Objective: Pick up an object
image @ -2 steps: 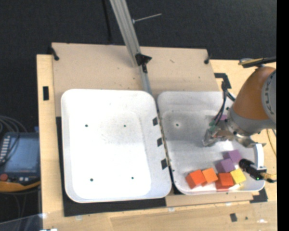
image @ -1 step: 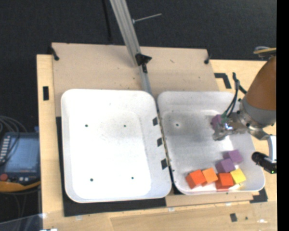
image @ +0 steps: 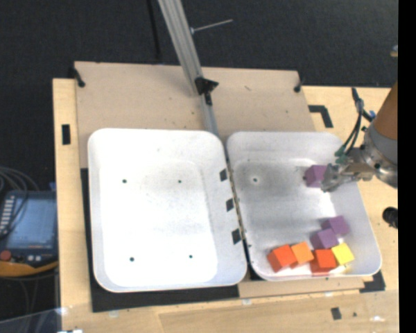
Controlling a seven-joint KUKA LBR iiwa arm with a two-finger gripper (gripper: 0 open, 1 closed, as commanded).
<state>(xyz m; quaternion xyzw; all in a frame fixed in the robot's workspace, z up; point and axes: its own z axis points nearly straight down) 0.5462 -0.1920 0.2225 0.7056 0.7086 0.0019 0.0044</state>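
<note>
Standing on the bench (image: 69, 186), two shallow white bins sit side by side, rims touching along the middle.

Left bin (image: 107, 207): white floor with a faint grey smudge and four small dark dots.

Right bin (image: 277, 144): holds all the blocks.
- One purple block (image: 315, 175), near the bin's right edge in its upper half, well apart from the others. The gripper (image: 331, 179) is right against its right side; whether the block sits between the jaws or merely beside them, I cannot tell, nor whether they are spread or pressed together.
- Two purple blocks, one (image: 337, 225) just above and right of the other (image: 325, 238), touching, toward the bottom right corner.
- Yellow block (image: 343, 254), just below those, close to the right rim.
- Red-orange block (image: 324, 259), touching the yellow one's left side.
- Light orange block (image: 302, 252), next along the bottom edge.
- Red-orange block (image: 283, 257), leftmost of the row, touching the light orange one.

Arm (image: 385, 137): grey with an orange band, coming in over the bench's right edge, cables trailing along it.

Metal post (image: 184, 40): slanting up from the bench's far edge, above the seam between the bins.

Handheld control unit (image: 24, 227): off the bench's left edge, on the dark floor, with cables
</note>
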